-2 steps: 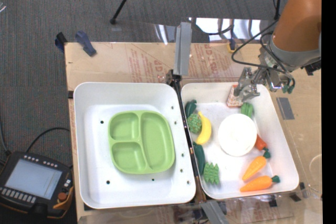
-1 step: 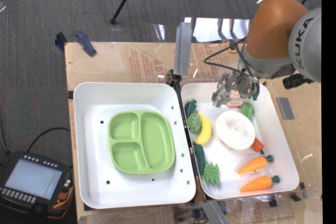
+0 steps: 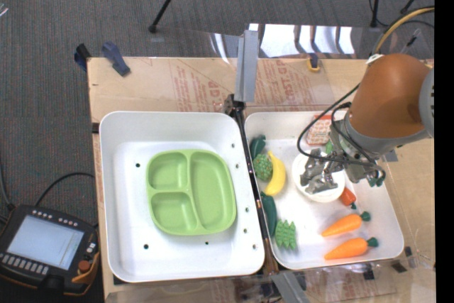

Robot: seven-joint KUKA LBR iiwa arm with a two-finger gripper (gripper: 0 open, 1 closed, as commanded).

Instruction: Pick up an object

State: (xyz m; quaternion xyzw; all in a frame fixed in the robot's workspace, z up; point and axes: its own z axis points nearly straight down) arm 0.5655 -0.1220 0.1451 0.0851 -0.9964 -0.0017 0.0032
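White small bowl [image 3: 323, 189] sits mid right bin [image 3: 386, 220], beneath gripper [image 3: 319, 177]; we can't tell finger state. Red print on cardboard [image 3: 177, 85] unreadable to us. Two toy carrots [image 3: 346, 236] nearby.

red print on the cardboard [image 3: 206, 85], seemingly mirrored, unreadable.

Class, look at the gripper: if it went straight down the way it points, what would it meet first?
Most likely the white bowl: the gripper hangs over it in the right bin. Its height above the bowl is unclear from this view.
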